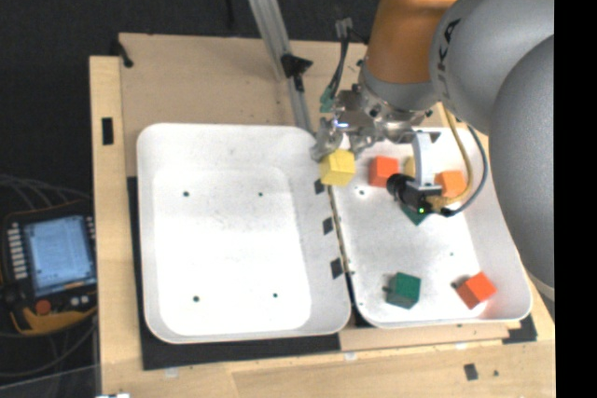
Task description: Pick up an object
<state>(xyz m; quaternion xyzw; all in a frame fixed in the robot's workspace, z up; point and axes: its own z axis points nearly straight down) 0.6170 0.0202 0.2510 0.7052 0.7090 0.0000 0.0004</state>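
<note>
My gripper (pixel 340 147) hangs over the seam between the two bins, at the far left corner of the right bin (pixel 438 312). A yellow block (pixel 338 169) sits right under it, its top caught between the fingertips, and the gripper is shut on it. The block appears above the bin rims rather than on a floor. In the right bin lie an orange block (pixel 383 170) just right of the gripper, another orange block (pixel 451 182), a green block (pixel 403 290) and an orange-red block (pixel 475 289) near the front.
The left bin (pixel 233 228) lies beside the gripper. A slanted metal pole (pixel 266 14) rises behind the bins. A dark green piece (pixel 413 212) lies under the arm's cable. A handheld screen (pixel 56 256) sits off the bench at left.
</note>
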